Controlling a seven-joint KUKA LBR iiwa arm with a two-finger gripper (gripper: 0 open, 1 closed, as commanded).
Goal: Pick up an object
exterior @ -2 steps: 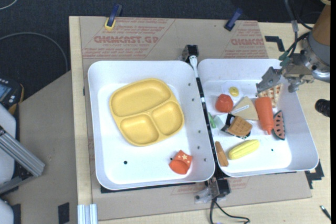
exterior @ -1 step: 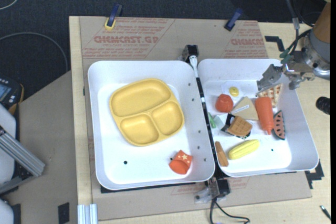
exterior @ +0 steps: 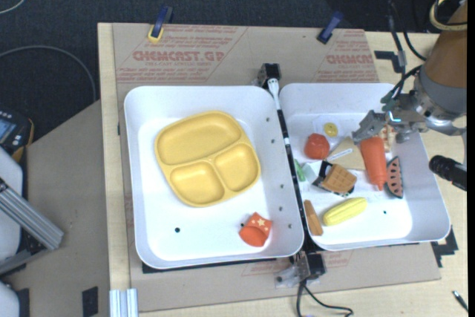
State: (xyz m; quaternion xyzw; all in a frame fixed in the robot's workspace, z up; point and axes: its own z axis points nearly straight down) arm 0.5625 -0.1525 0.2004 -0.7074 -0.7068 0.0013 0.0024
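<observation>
Camera view, both bins from above: my gripper point(exterior: 377, 128) hangs over the right bin point(exterior: 423, 223), just above the top of the carrot point(exterior: 373, 162), and nothing is between my fingers (whether they are spread or closed I cannot tell). Beside the carrot lie a watermelon slice point(exterior: 394, 177), waffle point(exterior: 338, 179), corn cob point(exterior: 345, 211) and tomato point(exterior: 317, 146). A yellow divided plate point(exterior: 207, 157) sits in the left bin point(exterior: 141, 159).

We read "CHEMCAST GP" in red print on the brown protective sheet point(exterior: 185, 56) far left of the gripper point(exterior: 386, 122); the repeat just above it is partly legible.
</observation>
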